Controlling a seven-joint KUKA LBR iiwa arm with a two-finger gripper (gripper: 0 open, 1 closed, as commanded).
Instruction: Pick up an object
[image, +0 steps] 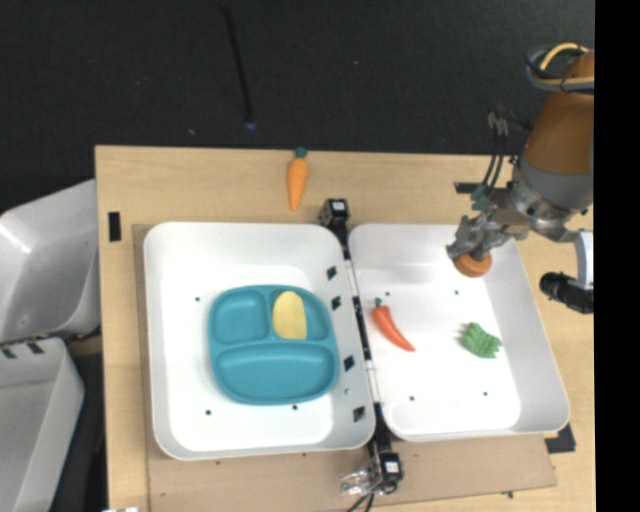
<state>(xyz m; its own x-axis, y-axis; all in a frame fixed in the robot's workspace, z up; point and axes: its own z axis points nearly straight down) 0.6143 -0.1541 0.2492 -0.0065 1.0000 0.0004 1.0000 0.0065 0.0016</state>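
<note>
My gripper (471, 252) hangs over the back right part of the right bin (440, 405). A small round orange object (474, 265) sits at its fingertips, and the fingers look shut on it. A red chili pepper (392, 328) lies in the same bin near the left wall. A green leafy piece (482, 341) rests to the right of it. In the left bin (175, 400) a teal divided plate (250, 375) carries a yellow oval item (289, 315) in its upper right compartment.
An orange carrot (297, 180) lies on the wooden bench behind the bins. A small black fitting (334, 211) sits at the back of the seam between the bins. White equipment (40, 270) stands at the left of the bench.
</note>
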